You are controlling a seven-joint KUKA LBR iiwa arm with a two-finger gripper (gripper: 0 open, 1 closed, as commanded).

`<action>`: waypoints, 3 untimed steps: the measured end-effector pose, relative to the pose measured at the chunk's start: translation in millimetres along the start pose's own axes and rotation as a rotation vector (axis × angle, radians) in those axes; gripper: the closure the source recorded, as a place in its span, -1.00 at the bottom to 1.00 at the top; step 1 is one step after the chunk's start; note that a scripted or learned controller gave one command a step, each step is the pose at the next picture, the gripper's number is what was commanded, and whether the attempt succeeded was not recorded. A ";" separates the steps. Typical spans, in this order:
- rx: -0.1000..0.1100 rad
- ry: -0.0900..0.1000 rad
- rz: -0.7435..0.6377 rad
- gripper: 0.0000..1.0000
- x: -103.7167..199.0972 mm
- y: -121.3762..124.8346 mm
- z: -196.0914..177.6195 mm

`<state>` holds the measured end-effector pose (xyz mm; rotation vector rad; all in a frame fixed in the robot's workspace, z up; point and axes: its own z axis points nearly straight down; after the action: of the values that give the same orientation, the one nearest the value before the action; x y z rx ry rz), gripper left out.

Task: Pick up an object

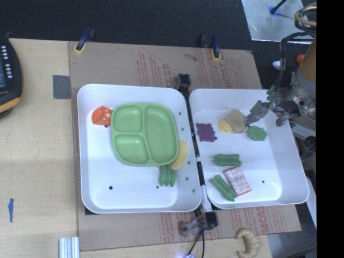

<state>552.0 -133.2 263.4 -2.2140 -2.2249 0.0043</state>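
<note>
Two flat white bins sit side by side on a sheet of brown cardboard [161, 63] on the pale wooden tabletop [32, 160]. The left white bin [97, 192] holds a light green plastic plate with three sections [145, 133] in its middle. A small red toy [101, 115] peeks out at the plate's upper left edge. A pale yellow round piece [183, 153] sticks out from under the plate's lower right edge, and a bunch of dark green toy beans [167, 175] lies just below the plate.

The right white bin [290, 171] holds more toys. A purple bumpy toy [206, 132] lies near its left wall. Just to the right of it sits a tan and yellow lumpy toy [232, 122]. A small green knobbly toy [257, 133] lies to the right of that. Lower down lies a green pea pod toy [226, 159]. Below it, a second green pod [222, 187] lies touching a little red and white packet [237, 180].

The grey arm comes in from the right of the frame. Its pincer [269, 115] hangs over the upper right part of the right bin. Its two fingers are spread apart with nothing between them. One dark finger [257, 113] touches or sits just over the right edge of the tan and yellow toy, above the green knobbly toy.
</note>
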 end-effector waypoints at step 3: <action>0.003 0.000 0.001 -1.00 -65.9 14.4 141.3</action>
<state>566.1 -199.0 122.0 -2.2133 -2.2225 0.0083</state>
